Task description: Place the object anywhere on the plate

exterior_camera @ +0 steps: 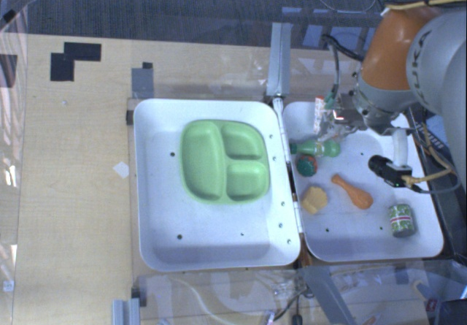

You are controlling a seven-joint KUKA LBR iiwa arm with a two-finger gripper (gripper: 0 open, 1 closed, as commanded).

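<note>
Pale wooden bench [73,170] carrying two shallow white bins side by side, their inner walls meeting along a narrow seam. The left white bin [146,192] had open floor all round its load, widest along the near edge. The right white bin [365,239] was crowded in its left and middle parts, with bare floor mostly along its near edge. The grey arm with orange band [430,60] entered from the right over the far half of the right bin.

The claw [330,117] stood over the far-left part of the right bin; whether it was wide or narrow could not be told. The green bottle-shaped plastic object [318,147] lay on its side just below the claw in this view, its end against the bin's left wall; contact with the claw could not be judged.

Contents:
- **Left bin:** a light green three-compartment plastic plate [219,163], near centre, nothing on it.
- **Right bin:** an orange spoon-shaped object [352,192], a yellow lumpy object [315,199], a small green-labelled can [400,220] and a small red-and-green ball [306,165].
</note>
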